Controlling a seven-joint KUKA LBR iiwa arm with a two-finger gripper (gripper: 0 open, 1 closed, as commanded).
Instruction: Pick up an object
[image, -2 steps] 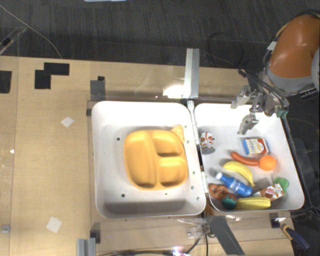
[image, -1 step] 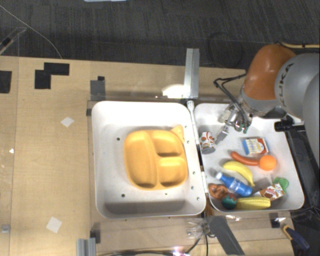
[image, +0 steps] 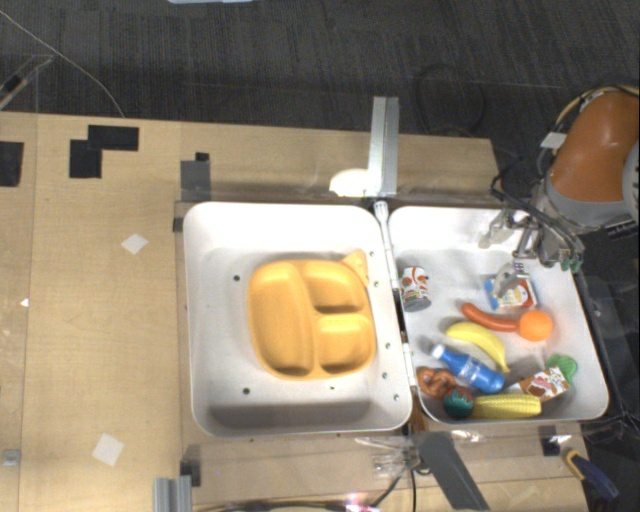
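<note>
Gripper (image: 528, 238) hovering at right bin's (image: 440, 232) far right corner, fingers spread, gripping nothing

Small blue-white carton (image: 511, 291) lying just below it toward the near edge — sausage (image: 489, 318) and orange ball (image: 536, 325) crowding beyond

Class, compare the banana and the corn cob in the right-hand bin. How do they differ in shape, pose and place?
The banana is curved and smooth; the corn cob is straight and bumpy. The banana lies slantwise near the bin's middle; the corn cob lies almost level along the near wall. The banana touches the blue bottle. Both are yellow toy foods.
</note>
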